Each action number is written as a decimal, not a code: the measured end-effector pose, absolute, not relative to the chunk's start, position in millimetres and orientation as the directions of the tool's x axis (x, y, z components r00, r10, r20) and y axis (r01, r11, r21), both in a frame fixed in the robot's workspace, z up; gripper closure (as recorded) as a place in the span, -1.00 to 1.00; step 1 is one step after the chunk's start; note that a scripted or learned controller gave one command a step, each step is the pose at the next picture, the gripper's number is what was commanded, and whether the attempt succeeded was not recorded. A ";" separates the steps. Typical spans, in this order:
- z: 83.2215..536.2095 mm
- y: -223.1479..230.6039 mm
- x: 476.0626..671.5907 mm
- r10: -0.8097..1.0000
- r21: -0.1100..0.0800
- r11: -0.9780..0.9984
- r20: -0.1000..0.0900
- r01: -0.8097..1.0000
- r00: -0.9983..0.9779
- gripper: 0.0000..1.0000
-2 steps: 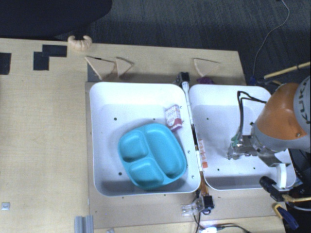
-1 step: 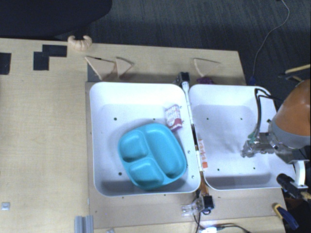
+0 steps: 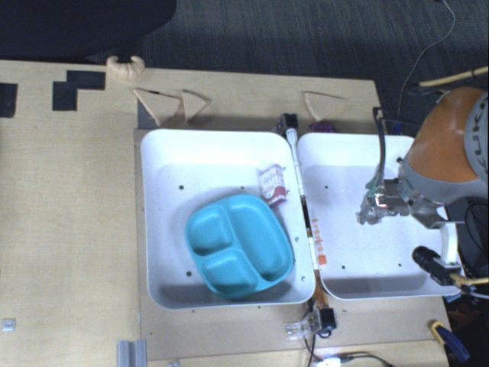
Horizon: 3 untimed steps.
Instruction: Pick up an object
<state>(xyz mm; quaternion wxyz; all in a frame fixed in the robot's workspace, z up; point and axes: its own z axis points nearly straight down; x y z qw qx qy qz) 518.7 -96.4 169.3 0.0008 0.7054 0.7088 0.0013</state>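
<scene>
The grey arm with its orange band point(image 3: 443, 140) reaches in from the right, its metal two-finger gripper point(image 3: 372, 207) hanging low, pointing left.

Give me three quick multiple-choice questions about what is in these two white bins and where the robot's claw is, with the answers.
1. Where does the blue divided tray lie?
A. left bin
B. right bin
C. on the bench outside the bins

2. How many compartments does the tray have?
A. two
B. three
C. five

3. Where does the gripper hang?
A. over the tray
B. over the right bin
C. over the small packet

Answers: 1 A, it fills much of the left bin. 2 B, its ridges mark off three sections. 3 B, it is above the right bin, well apart from the small packet beside the tray.
</scene>
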 end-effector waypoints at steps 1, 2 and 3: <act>207.9 -43.3 498.4 1.000 0.002 0.006 0.001 1.000 -0.006 1.00; 154.6 -103.2 533.9 1.000 0.001 0.002 -0.001 1.000 -0.002 1.00; 158.4 -185.0 520.6 1.000 0.003 0.002 -0.003 1.000 -0.002 1.00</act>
